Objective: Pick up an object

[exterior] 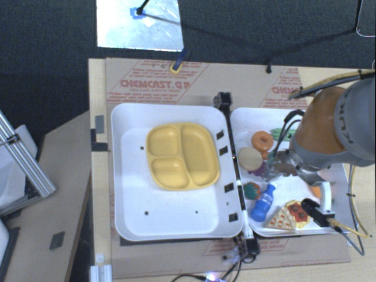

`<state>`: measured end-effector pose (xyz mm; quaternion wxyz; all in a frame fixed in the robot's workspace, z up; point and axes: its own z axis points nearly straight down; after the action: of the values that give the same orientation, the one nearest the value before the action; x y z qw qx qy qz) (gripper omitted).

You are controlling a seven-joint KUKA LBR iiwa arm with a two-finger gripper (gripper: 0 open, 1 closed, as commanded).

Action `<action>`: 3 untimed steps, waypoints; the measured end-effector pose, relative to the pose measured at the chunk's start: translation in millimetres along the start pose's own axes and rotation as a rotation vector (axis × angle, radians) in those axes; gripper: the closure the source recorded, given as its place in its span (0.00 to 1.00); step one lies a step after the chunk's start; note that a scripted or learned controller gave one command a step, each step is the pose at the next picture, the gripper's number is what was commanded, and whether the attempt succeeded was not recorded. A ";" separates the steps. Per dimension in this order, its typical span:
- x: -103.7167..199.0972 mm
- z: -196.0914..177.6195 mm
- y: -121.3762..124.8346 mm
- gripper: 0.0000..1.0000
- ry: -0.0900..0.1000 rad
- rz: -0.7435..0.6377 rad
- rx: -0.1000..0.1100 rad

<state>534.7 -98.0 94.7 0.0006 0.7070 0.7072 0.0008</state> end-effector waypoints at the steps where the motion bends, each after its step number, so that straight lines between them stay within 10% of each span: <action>1: 5.5 -44.6 0.4 1.00 -0.001 -0.004 -0.003; 3: 5.1 -131.7 -5.9 1.00 -0.001 -0.004 -0.004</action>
<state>528.5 -92.9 226.4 0.0024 0.7055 0.7087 0.0017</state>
